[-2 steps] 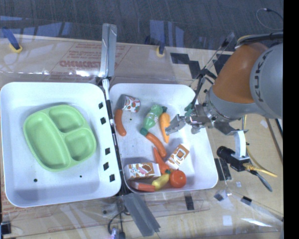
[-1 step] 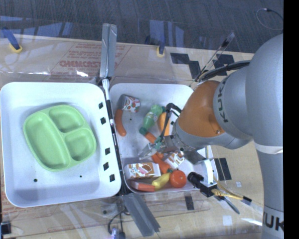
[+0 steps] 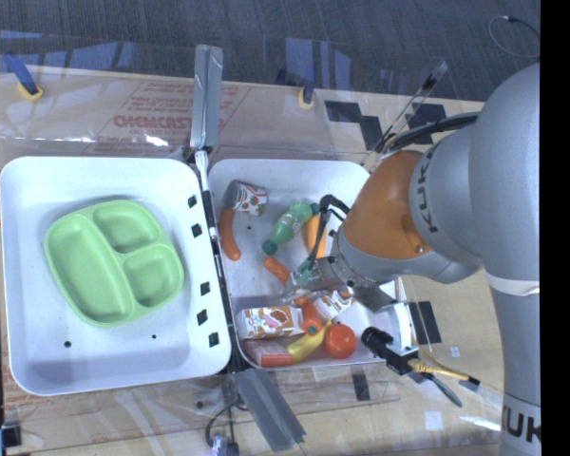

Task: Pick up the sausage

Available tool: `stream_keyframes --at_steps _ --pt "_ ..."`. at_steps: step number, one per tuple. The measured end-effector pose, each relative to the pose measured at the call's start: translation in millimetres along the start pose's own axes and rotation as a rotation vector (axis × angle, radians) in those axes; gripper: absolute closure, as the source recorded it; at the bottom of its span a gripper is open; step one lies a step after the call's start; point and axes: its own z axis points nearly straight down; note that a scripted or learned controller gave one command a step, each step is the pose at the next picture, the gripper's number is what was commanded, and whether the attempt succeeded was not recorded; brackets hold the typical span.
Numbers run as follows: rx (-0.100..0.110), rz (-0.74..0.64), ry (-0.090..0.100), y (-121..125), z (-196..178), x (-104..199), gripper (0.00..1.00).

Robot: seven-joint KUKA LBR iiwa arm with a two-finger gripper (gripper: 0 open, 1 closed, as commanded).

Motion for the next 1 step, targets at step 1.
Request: stream_keyframes --at_steps 1 --pt "-0.006 0.255 -0.001 -1.0 -144.3 61.5 1.0"
